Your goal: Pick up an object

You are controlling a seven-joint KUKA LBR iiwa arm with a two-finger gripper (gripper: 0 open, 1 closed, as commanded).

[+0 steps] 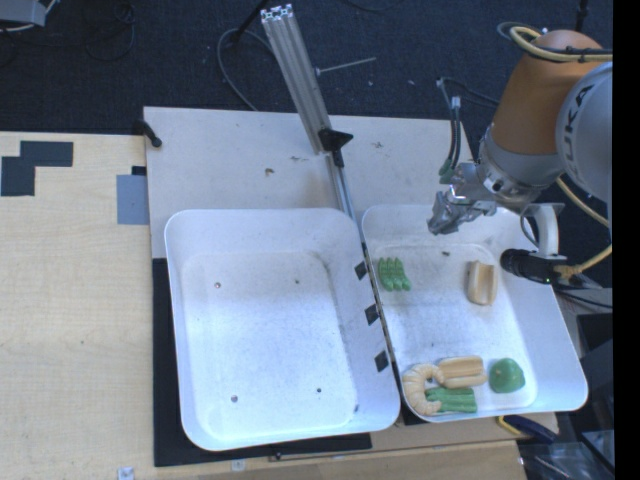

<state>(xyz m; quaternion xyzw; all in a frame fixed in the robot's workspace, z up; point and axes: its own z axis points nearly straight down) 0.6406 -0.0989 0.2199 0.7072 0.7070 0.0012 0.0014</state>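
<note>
Hovering: the end effector (pixel 447 218) hangs over the far edge of the right bin (pixel 545 353), with no object seen between its fingers
End effector state: the grey metal fingertips point down and sit close together; I cannot tell whether they are parted or closed
Arm: a grey casing with a smooth orange band (pixel 540 88) rises up and to the right of the end effector, with cables looping around it
Green ridged piece (pixel 393 274): a small ribbed item, like a bunch of pods, lying on the bin floor below and to the left of the end effector, apart from it
Tan block (pixel 481 283): a short, rounded, bread-coloured lump, below and slightly right of the end effector, not touching it
Near-corner cluster: well below the end effector lie a pale curled piece (pixel 420 386), a tan roll (pixel 460 371), a flat green piece (pixel 452 400) and a rounded green ball (pixel 507 375); the first three are pressed together and the ball is just beside them
Left bin (pixel 200 268): a shallow white tray with rounded corners and a speckled floor, far to the left of the end effector
Divider: black clips (pixel 372 313) sit along the seam between the two bins, left of and below the end effector
Metal rail (pixel 300 78): a ribbed aluminium bar slanting away above and to the left of the end effector
Worktop (pixel 70 298): light wood grain, beyond the left bin
</note>
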